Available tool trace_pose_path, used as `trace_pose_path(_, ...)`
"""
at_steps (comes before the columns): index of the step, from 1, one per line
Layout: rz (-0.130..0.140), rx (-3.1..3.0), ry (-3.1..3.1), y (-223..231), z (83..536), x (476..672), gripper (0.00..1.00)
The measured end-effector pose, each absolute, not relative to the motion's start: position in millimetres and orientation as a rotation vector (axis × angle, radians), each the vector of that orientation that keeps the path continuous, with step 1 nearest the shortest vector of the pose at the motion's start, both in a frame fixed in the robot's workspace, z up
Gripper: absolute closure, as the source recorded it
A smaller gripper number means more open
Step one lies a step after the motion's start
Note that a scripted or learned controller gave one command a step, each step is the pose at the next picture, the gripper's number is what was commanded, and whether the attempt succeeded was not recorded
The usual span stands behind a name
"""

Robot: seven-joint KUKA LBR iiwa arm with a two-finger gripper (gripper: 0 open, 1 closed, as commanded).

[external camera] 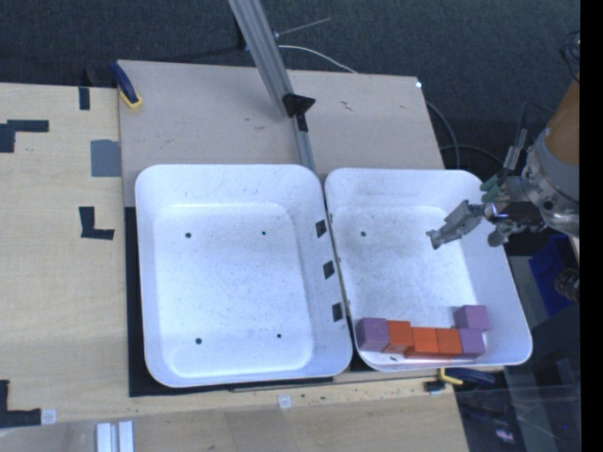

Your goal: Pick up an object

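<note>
Blocks, purple and orange plastic (424, 335), are lying along the right white bin's (377, 196) near edge; the grey gripper (468, 224), fingers seemingly spread and empty, is hovering above open floor.

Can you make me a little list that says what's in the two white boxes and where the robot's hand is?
left bin: no blocks seen inside
right bin: blocks along its near edge
purple blocks: one at the row's left end, two stacked at the right end
orange blocks: in the middle of the row, touching the purple ones
gripper: above the right bin's far right part, apart from the blocks, holding nothing
arm: comes in from the right
</note>
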State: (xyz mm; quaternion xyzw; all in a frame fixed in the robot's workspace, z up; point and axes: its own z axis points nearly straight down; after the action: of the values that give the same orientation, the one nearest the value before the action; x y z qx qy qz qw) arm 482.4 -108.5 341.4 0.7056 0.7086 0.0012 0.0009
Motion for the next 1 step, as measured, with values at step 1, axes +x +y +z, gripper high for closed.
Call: trace_pose_path(1, -0.003, 2.221, 2.224, -99.8, 332.7, 482.5, 0.00)
